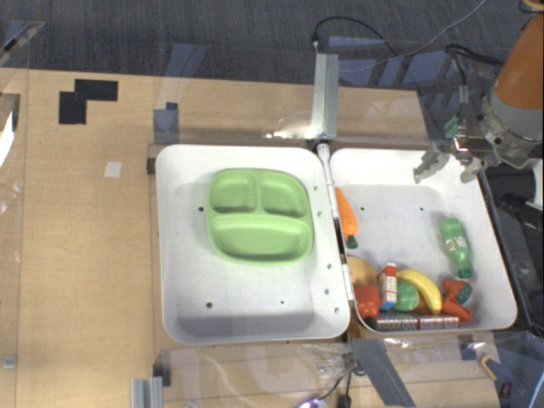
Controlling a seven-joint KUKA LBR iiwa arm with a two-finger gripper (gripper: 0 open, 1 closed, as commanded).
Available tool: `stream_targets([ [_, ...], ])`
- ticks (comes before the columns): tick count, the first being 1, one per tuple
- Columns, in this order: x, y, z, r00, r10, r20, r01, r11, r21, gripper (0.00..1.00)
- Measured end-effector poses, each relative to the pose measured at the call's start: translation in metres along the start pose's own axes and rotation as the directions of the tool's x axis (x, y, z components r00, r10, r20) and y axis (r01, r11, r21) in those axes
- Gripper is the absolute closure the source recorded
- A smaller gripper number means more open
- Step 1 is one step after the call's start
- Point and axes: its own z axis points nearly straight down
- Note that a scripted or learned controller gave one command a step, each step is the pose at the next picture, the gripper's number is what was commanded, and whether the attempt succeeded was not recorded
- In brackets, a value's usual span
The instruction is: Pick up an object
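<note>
Two-finger gripper [448, 170]: fingers apart, holding nothing, above the right white bin's [387, 181] far edge. Green plastic bottle [455, 245]: nearest item, just nearward; long axis running near-to-far.

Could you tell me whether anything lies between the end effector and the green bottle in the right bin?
Nothing visible does. The end effector is open over the right bin's far right corner, and only bare white floor separates it from the green bottle lying nearer the camera. The other toys are heaped along the near edge, clear of that path.

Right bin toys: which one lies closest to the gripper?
The green bottle by the right wall, directly below the open gripper. The carrot lies by the divider; the rest sit along the bottom edge.
</note>
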Motion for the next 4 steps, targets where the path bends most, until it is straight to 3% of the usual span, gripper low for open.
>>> stream_targets([
  [1, -0.055, -0.015, 0.061, 1.0, -0.022, 0.001, 0.022, 1.0, -0.002, 0.0],
  [2, -0.068, -0.036, 0.127, 0.997, 0.073, 0.0, -0.073, 0.997, -0.003, 0.0],
  [3, -0.065, -0.015, 0.164, 0.999, 0.05, 0.0, -0.05, 0.999, -0.005, 0.0],
  [4, -0.063, -0.045, 0.167, 1.0, -0.026, 0.002, 0.026, 1.0, -0.011, 0.0],
])
